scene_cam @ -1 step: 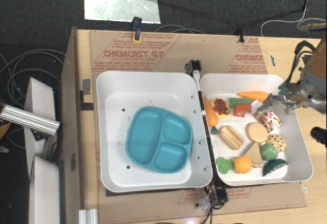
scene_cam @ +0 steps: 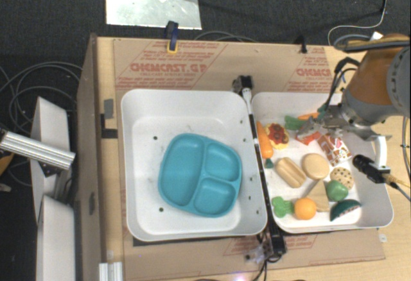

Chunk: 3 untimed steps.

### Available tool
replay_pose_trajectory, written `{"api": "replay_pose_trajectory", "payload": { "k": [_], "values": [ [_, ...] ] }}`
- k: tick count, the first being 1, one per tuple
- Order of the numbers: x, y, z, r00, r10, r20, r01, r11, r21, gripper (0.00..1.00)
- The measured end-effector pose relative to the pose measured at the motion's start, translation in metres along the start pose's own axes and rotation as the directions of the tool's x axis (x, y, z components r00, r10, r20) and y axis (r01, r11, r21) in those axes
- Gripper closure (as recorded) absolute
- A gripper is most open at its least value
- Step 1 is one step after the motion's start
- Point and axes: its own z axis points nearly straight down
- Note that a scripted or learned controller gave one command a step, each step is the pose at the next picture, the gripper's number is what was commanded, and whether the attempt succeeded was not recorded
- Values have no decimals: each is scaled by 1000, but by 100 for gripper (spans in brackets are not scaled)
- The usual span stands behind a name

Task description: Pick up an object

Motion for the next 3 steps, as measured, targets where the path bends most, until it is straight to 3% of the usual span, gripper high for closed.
{"api": "replay_pose_trajectory", "payload": {
  "k": [1,2,3],
  "values": [
    [12,7,21,1000,4,-4,-4,1000,27,0],
    [13,50,32,1000,5,-11,-5,999,52,0],
    [-23,28,30,1000,7,-3,-7,1000,31,0]
  ]
}}
